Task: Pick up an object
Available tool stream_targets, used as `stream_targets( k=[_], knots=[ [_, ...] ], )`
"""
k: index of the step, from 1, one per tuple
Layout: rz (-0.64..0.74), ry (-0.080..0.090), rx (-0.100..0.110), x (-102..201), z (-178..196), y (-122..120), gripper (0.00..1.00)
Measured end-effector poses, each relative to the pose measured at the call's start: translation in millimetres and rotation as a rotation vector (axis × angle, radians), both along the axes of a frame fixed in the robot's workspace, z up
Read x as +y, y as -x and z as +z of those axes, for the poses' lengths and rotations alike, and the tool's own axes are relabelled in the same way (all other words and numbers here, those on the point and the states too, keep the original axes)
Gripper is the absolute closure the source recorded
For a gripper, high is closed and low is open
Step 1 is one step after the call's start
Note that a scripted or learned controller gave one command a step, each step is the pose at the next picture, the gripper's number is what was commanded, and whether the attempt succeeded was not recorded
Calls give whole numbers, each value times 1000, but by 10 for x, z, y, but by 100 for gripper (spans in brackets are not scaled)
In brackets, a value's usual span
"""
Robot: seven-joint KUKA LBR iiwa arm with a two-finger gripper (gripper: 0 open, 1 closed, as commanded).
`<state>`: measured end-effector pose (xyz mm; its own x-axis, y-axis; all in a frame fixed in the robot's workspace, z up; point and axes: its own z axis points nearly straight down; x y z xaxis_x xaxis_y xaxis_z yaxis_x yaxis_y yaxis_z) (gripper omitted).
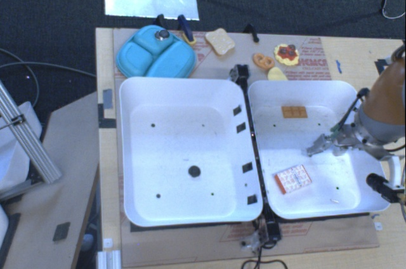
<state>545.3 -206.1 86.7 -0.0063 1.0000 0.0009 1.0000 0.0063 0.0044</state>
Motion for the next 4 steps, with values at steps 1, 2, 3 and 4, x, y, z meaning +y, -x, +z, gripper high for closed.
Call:
stream_targets(
  k=[1,2,3,4],
  knots=[
    [0,3,-3,-1,-2,-500,0],
    [-11,3,-4,-22,14,583,0],
    [-5,3,-8,-7,124,543,100],
    [1,7,-5,420,6,52,100]
  ],
)
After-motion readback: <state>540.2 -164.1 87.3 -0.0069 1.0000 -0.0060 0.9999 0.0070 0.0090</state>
